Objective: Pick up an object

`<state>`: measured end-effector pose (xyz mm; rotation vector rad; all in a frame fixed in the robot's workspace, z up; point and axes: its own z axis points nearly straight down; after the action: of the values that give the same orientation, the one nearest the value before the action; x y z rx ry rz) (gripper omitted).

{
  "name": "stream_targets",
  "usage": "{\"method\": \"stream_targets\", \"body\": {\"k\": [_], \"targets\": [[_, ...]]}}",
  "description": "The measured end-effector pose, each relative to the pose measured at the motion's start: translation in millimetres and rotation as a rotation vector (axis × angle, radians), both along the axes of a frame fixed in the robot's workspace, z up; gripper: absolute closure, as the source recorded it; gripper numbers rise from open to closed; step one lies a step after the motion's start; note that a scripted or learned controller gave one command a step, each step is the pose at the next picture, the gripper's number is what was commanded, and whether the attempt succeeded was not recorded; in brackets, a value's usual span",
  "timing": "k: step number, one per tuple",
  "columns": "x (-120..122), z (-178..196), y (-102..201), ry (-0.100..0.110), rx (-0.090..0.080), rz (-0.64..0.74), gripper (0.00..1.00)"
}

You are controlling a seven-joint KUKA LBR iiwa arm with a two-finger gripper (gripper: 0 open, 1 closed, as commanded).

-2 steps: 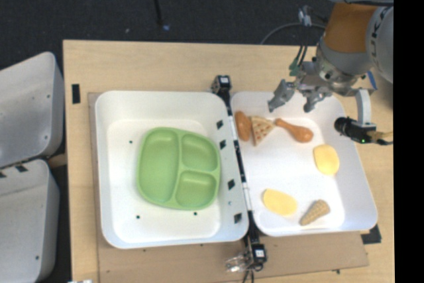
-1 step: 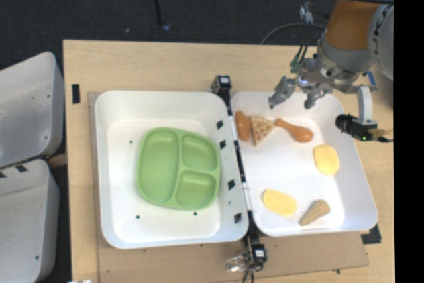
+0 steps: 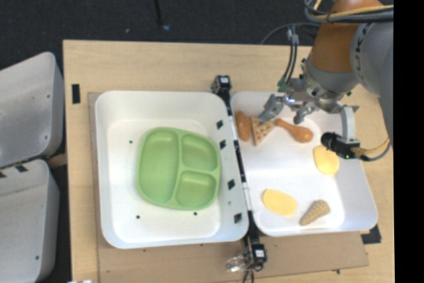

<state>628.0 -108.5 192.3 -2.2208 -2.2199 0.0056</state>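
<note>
My gripper (image 3: 286, 111) hangs over the far part of the right bin (image 3: 351, 209), its two grey fingers (image 3: 271, 107) spread open with nothing held between them. Just below it lies an orange drumstick-shaped piece (image 3: 296, 130). To that piece's left are a tan wedge with a grid pattern (image 3: 263, 133) and a brown bread-like piece (image 3: 244, 126), close together. Further toward the front lie a pale yellow round piece (image 3: 326, 160), a yellow oval piece (image 3: 279, 202) and a tan cone (image 3: 315, 212).
The left bin (image 3: 112, 215) holds a green divided plate (image 3: 178, 168). A raised ridge with black clips (image 3: 235, 162) separates the two bins. The arm's orange band (image 3: 334, 43) and grey body stand over the right bin's far right corner.
</note>
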Motion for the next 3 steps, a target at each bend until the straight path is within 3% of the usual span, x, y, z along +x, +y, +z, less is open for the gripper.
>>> {"method": "stream_targets", "body": {"k": [1,2,3], "targets": [[-8,-60,-4,0.001,0.000,-0.001,0.00],[-8,-93,-5,-0.001,0.000,-0.004,0.00],[-7,-80,-6,-0.006,0.000,-0.008,1.00]]}}
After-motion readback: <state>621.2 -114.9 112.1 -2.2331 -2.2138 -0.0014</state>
